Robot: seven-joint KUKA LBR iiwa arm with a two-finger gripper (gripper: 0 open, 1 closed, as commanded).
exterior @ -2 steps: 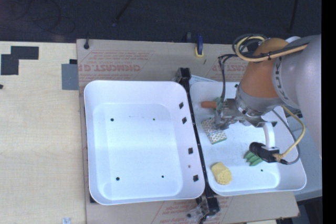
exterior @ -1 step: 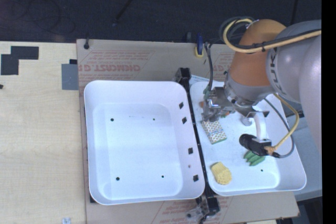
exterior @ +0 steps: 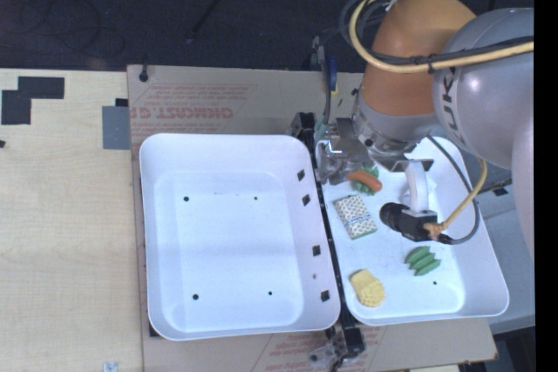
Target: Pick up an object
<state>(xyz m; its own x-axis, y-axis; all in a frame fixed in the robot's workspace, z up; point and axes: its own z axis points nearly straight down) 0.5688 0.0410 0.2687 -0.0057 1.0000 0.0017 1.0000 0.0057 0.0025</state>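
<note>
Four small things in the right bin, with the arm low at its far left corner.

The gripper (exterior: 330, 156) sits low over the far left corner of the right bin (exterior: 462, 296), close to the wall next to the left bin (exterior: 227, 240). The wrist hides too much to tell whether it is open or closed, and nothing can be seen held in it. An orange toy carrot (exterior: 364, 181) lies just beside it near the far edge, so this is likely the piece it is aiming for. A chequered packet (exterior: 355, 215) lies near the left wall about halfway along. A green pod (exterior: 422, 260) lies toward the near right corner, and a yellow corn piece (exterior: 367, 287) by the near left corner. The four lie apart from one another, probably so each can be taken singly. The carrot's place near the corner may leave little room to close on it.
</note>
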